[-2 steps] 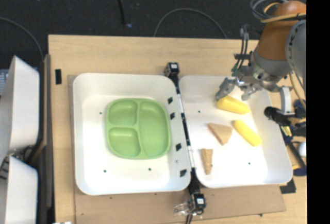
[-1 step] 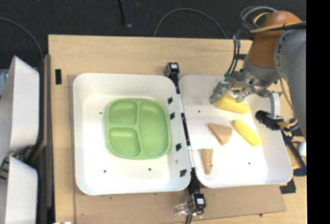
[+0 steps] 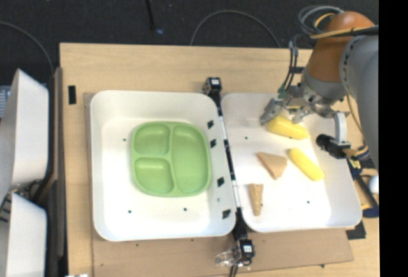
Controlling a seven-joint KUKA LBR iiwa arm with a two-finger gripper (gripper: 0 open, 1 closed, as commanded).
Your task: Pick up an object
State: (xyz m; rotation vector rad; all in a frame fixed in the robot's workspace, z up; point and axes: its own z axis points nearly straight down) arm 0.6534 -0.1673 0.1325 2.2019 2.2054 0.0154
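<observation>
Camera view, arm reaching down, fingers around yellow piece

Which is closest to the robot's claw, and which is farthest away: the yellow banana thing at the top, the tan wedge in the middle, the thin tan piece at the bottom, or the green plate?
From the gripper, in the camera view:
1. Upper yellow banana-shaped piece, right at the gripper in the right bin.
2. Tan wedge-shaped piece, middle of the right bin.
3. Thin tan cone-shaped piece, near the bottom of the right bin.
4. Green divided plastic plate, over in the left bin.

The grey arm enters from three o'clock, its orange band topmost. Its gripper hangs low, pointing toward eight o'clock.
</observation>
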